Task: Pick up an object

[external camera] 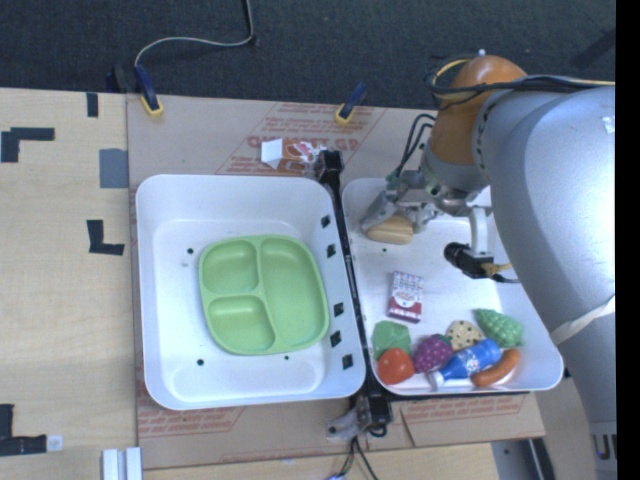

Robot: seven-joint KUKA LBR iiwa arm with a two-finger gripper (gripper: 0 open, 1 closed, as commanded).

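Note:
My gripper (396,211) is low in the upper left part of the right bin (545,376), under the orange wrist band. A tan bread-like piece (390,232) lies right at its tip, touching or nearly touching it. Whether the piece is between the jaws is not visible. Further down the bin lie a small red and white box (405,296), a green toy (390,335), a red tomato (395,367), purple grapes (432,352), a speckled cracker (462,333), a green leafy toy (498,325), a blue bottle (468,361) and a brown sausage (497,369).
The left bin (160,208) holds a green divided plate (264,294). A black divider rail (340,268) runs between the bins. The grey arm body (560,188) covers the right bin's right side. Paper scraps (290,152) lie on the cardboard behind the bins.

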